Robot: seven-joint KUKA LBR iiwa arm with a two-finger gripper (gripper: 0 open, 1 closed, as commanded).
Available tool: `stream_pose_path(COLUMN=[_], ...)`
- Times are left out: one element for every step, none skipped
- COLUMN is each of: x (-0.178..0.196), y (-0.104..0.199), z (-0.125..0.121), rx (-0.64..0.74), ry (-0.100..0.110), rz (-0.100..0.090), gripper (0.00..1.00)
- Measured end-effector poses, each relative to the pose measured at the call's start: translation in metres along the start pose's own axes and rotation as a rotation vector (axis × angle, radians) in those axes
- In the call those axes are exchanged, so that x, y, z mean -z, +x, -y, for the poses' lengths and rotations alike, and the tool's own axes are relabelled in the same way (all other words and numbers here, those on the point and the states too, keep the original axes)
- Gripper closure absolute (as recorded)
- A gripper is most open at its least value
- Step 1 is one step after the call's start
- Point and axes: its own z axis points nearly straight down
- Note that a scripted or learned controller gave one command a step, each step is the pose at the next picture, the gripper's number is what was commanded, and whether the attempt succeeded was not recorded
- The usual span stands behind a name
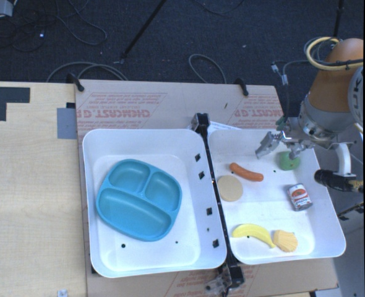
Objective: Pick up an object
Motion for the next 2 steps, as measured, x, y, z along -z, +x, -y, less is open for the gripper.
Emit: stream_pose_path(x=[-0.054,-0.099], y=[-0.001,0.0], z=[-0.009,-0.013], rx=[0.001,0.0], ry=[0.005,-0.014], rz=[-0.001,-0.001], gripper=[0.0,0.0])
